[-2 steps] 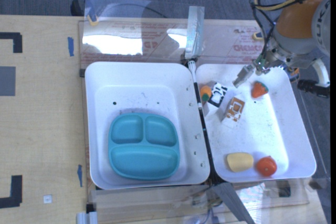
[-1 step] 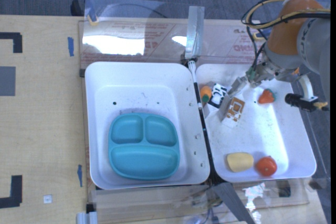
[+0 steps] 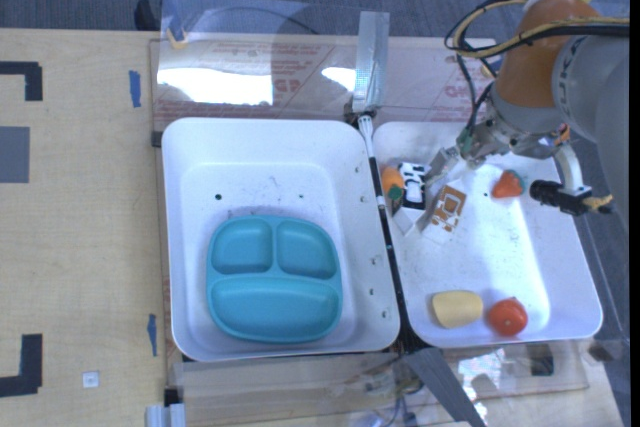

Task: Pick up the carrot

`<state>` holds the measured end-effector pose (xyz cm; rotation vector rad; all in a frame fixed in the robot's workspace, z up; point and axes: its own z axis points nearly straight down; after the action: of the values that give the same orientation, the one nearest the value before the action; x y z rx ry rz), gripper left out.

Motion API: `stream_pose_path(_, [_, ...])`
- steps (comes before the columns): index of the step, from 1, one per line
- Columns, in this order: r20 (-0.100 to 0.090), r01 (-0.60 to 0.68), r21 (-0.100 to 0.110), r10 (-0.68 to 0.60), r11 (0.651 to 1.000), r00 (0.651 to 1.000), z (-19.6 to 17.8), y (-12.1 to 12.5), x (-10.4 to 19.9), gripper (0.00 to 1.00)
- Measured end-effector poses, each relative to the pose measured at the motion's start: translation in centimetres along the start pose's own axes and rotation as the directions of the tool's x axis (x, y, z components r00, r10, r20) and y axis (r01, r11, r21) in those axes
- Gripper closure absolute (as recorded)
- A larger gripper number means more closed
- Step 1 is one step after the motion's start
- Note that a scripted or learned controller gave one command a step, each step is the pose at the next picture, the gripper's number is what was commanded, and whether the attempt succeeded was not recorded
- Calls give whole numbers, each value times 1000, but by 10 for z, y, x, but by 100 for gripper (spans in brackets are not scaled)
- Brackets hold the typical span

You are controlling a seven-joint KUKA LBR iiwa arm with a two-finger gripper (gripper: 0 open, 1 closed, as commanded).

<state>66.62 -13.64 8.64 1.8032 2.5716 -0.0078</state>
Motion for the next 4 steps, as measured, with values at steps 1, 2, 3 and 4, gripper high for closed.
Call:
stream_pose_path(1, [-6, -79, -4, 79, 997, 997, 1, -1, -6, 0])
stream_pose_path(2, [-12, -153, -2, 153, 988, 988, 2, -15, -45, 0])
stream_pose_path(3, [-16, -307, -5, 307, 952, 952, -2, -139, -24, 0])
stream_pose_path(4, [-27, -352, -3, 352, 936, 936, -3, -128, -30, 0])
